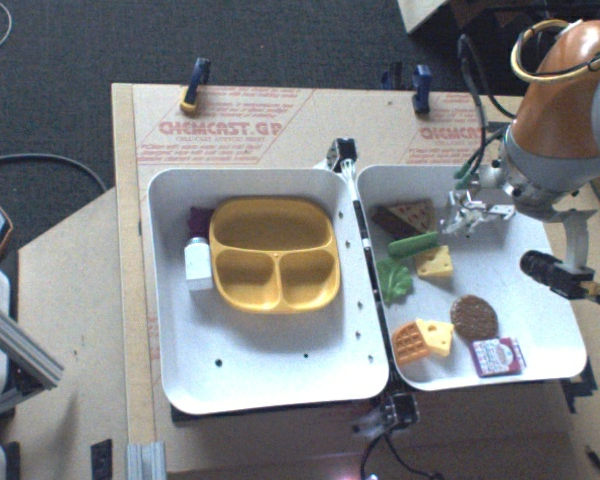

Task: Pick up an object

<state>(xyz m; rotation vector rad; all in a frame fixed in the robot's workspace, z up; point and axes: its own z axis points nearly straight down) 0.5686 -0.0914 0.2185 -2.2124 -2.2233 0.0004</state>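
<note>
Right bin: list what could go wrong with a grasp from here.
The gripper hangs over the right bin by the green pod, which touches the brown wafer and cheese wedge; closing there might catch two items or nudge them. The slim pod could also slip out.

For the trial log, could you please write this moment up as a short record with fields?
left bin: yellow divided plate, small white bottle beside it, dark purple item behind the bottle
right bin: brown waffle piece, green bean pod, two cheese wedges, leafy green, round brown cookie, small waffle, pink packet
gripper: low over the right bin's far side, just right of the green bean pod
grasp: cannot tell
</note>
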